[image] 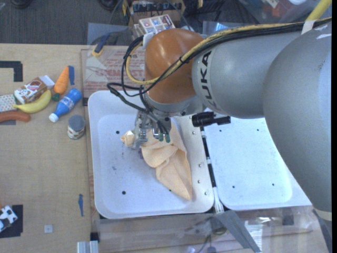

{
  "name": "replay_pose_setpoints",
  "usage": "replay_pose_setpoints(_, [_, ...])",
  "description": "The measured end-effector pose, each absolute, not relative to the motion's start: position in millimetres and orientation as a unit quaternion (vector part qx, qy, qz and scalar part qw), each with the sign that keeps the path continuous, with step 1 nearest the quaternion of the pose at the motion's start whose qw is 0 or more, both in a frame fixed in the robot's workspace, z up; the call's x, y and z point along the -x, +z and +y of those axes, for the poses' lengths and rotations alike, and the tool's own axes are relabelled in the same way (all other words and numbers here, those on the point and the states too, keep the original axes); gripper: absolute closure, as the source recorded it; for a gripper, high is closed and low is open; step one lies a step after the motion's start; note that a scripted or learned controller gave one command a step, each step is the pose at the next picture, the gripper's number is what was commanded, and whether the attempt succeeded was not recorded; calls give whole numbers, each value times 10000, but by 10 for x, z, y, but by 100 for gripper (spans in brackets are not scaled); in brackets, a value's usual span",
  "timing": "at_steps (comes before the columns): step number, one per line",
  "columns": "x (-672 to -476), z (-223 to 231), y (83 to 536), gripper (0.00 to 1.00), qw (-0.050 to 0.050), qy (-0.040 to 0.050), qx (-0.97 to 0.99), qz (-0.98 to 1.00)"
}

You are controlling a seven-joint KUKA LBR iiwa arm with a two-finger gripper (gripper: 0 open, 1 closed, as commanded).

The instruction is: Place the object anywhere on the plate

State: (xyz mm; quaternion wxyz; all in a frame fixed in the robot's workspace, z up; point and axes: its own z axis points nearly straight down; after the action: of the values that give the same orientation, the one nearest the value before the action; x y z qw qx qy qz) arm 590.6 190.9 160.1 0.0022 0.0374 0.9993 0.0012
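Reaching into the left bin (105, 157), the pincer (152, 133) hung just above a tan cloth (171, 167); whether it pinched anything I could not tell. A good grasp probably needed a bunched fold, lifted straight.

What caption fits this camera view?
Gripper low over a tan cloth in the left bin.

Crumpled tan cloth (171, 165) lying in left bin (105, 162), right of centre.
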Motion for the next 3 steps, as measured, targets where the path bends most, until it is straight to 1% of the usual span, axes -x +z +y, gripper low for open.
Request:
replay_pose_setpoints(1, [-6514, 2147, 1592, 100, 34, 14, -30, 10000])
replay_pose_setpoints(2, [-6609, 1317, 2228, 100, 50, 10, 1520, 9884])
replay_pose_setpoints(3, [-6473, 2089, 2402, 100, 50, 17, 1393, 9902])
